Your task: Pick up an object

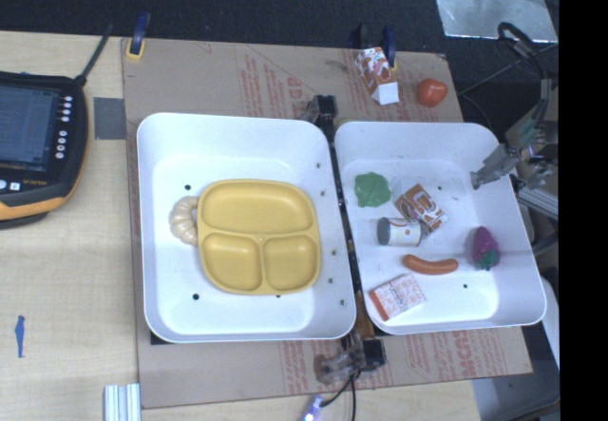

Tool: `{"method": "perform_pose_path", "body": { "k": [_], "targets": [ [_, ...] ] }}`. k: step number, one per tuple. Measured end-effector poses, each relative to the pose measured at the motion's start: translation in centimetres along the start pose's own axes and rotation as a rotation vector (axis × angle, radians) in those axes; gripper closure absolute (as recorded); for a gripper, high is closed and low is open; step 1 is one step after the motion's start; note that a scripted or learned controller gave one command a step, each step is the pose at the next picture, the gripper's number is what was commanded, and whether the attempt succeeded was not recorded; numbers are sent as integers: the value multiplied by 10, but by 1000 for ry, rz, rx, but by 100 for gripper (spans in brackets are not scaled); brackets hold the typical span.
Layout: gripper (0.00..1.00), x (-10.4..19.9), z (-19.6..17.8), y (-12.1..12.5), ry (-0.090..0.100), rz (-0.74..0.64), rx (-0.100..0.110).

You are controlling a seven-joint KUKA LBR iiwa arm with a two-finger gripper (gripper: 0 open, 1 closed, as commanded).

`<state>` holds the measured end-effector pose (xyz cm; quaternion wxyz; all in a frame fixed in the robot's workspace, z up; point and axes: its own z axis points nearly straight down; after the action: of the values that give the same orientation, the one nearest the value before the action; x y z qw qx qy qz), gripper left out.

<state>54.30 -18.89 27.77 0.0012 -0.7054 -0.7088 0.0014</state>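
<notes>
Grey gripper (490, 168) hovers at the right bin's (513, 310) far edge; whether it is open cannot be told. Nothing lifted: sausage (429, 265) and can (399, 232) lie untouched.

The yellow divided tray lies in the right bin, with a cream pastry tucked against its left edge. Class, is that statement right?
Not quite. The camera view shows the yellow divided tray in the left bin, not the right. The rest holds: the cream pastry sits against its left edge.
</notes>
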Motion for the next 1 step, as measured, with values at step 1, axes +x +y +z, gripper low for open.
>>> {"method": "perform_pose_path", "body": {
  "k": [1],
  "targets": [
    [0,36,134,49,-1,-1,2]
  ]
}}
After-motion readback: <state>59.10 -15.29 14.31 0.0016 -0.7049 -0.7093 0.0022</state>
